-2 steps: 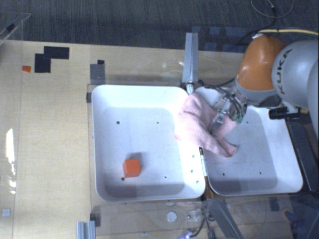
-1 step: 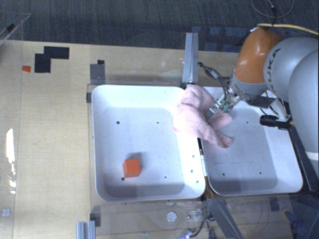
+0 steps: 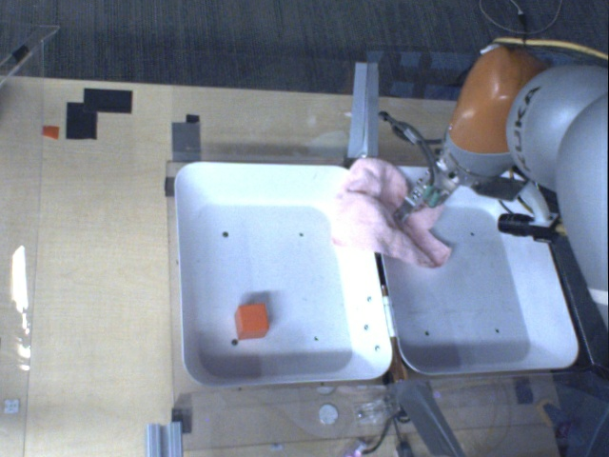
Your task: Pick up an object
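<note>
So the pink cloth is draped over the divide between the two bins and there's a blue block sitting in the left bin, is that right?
Not quite: the block in the left bin is orange, not blue, as the camera view shows. The rest holds: the pink cloth is draped over the divide between the two bins, with the claw at its right side.
</note>
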Tool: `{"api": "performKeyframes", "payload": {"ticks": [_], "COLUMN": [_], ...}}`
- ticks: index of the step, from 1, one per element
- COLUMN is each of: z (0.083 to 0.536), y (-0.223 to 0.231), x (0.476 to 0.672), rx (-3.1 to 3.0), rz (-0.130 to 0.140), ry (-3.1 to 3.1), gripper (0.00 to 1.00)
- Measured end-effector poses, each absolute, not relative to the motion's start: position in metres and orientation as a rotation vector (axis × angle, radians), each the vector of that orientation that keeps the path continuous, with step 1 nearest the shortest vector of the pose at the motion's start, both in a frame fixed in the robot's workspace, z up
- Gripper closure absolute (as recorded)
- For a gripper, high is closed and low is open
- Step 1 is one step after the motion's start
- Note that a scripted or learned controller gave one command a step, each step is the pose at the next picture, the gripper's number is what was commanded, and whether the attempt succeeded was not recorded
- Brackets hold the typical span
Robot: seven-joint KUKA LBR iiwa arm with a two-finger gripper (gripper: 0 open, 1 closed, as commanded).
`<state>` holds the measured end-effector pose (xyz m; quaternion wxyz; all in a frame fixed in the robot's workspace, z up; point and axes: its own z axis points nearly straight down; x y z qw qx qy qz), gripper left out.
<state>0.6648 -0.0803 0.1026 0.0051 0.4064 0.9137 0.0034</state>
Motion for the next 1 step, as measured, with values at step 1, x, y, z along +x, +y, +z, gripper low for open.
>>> {"api": "performKeyframes", "payload": {"ticks": [1], "z": [0.1826], "y": [-0.0899], "x": [0.6588], "rx": [1.273], "rz": [0.003], "ry": [2.867], "gripper": [1.00]}}
